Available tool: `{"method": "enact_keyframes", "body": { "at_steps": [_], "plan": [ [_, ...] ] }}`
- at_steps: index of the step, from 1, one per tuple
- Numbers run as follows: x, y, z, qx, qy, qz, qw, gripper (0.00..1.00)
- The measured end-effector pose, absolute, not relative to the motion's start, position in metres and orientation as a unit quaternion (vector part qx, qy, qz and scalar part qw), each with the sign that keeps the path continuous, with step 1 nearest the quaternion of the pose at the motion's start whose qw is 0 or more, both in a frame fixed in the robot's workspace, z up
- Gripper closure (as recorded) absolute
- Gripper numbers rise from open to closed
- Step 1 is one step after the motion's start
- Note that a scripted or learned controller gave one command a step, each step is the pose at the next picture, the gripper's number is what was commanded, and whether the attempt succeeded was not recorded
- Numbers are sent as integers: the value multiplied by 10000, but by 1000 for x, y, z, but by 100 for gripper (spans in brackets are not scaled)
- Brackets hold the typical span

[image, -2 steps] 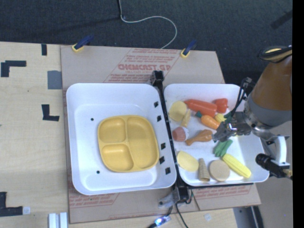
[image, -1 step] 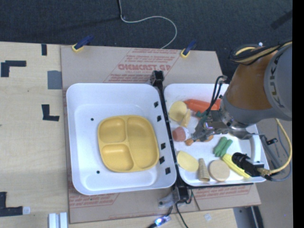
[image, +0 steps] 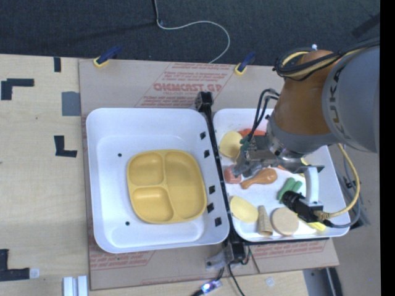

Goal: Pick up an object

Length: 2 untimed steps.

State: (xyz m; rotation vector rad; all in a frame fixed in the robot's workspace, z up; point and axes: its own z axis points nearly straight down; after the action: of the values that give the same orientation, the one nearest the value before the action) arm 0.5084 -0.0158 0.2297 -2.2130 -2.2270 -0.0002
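Observation:
My gripper (image: 248, 163) hangs low in the right bin (image: 336, 217), over its left middle part. Its fingers point down at a brown drumstick-shaped toy (image: 260, 178) and an orange-pink piece (image: 232, 176) beside it. A pale yellow round piece (image: 229, 143) lies just behind the gripper, with a red-orange item (image: 253, 132) partly hidden by the wrist. Nearer the front lie a yellow lemon-like piece (image: 243, 209), a tan cone (image: 264, 221), a round tan disc (image: 285, 221) and a green item (image: 290, 185).
The left bin (image: 108, 131) holds a yellow divided plate (image: 165, 185). A black clip-studded divider (image: 213, 165) separates the bins. The arm's orange and grey body (image: 308, 103) covers the right bin's back right. A black and white attachment with yellow cable (image: 308, 205) hangs over the right bin's front.

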Motion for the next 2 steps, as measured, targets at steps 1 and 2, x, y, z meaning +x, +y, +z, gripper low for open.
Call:
{"method": "enact_keyframes", "body": {
  "at_steps": [1,2],
  "plan": [
    [512,-15,227,-7066,-7077,11,7,100],
    [495,-18,229,-7069,-7073,17,10,100]
  ]
}}
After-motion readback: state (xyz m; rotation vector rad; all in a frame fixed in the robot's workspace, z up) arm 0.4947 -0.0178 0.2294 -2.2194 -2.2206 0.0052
